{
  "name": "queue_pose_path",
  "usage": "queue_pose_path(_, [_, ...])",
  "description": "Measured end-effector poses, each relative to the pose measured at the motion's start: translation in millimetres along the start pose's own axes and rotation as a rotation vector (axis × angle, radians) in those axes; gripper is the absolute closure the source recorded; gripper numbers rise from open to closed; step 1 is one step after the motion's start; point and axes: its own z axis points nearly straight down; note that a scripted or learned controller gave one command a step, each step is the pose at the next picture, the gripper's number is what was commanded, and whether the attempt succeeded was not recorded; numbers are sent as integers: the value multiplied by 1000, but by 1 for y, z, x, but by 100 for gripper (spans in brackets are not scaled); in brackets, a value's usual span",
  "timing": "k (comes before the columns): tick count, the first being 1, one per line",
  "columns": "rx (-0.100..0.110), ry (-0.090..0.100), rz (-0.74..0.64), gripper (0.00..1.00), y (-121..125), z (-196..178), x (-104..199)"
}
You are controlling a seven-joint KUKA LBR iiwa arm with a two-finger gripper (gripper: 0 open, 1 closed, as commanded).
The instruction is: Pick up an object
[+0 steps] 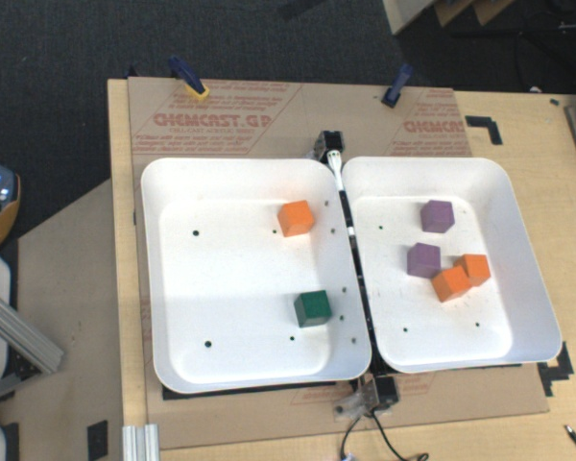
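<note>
From my console, the left bin [163, 257] holds two blocks: an orange cube [295, 217] toward its upper right and a green cube [312, 308] lower down, well apart from each other. Moving right, the right bin [518, 257] carries four: a purple cube [438, 215] near the top, a second purple cube [423, 259] mid-frame, and just beside it a pair of orange cubes [462, 278] touching each other. Every block rests on a bin floor, so I judge the pick has not started; choosing a target, descending, closing and lifting are all left. I cannot tell the claw's state from here.
</note>
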Motion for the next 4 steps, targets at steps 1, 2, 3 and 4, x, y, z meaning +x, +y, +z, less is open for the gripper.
queue_pose_path(1, [4,-2,13,100,-24,-1,-53])
queue_pose_path(2, [18,7,4,100,-75,109,6])
queue_pose_path(3, [0,-4,12,100,-57,83,-52])
queue_pose_path(4, [-6,-2,2,100,-59,-7,12])
